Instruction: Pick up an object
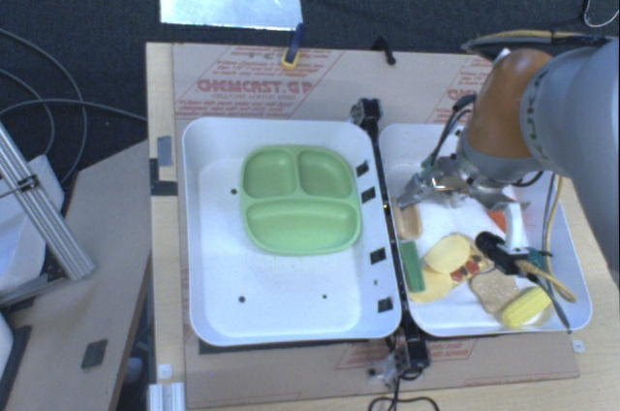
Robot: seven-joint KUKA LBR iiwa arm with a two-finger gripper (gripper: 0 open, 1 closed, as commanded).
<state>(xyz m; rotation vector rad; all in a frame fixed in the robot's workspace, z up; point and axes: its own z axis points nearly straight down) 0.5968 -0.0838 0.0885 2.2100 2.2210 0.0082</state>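
Camera view looks down on a small tan piece of toy food (410,223) in the right bin (572,249). It lies close to that bin's left wall, so there is little room on that side. It is short and light brown, like a bit of bread. The claw (418,191) hangs just above it, and I cannot tell if it is wide or narrow. A green stick (413,266) lies just below the tan piece, along the same wall. Next to that sit a yellow round piece (447,254), a brown slice (494,290) and a yellow block (526,306), all crowded near the front edge. The grey arm (572,104) covers the back of this bin. The left bin (208,235) holds a green tray (298,199) with lots of open white floor around it. Both bins sit on the worktop (107,205).
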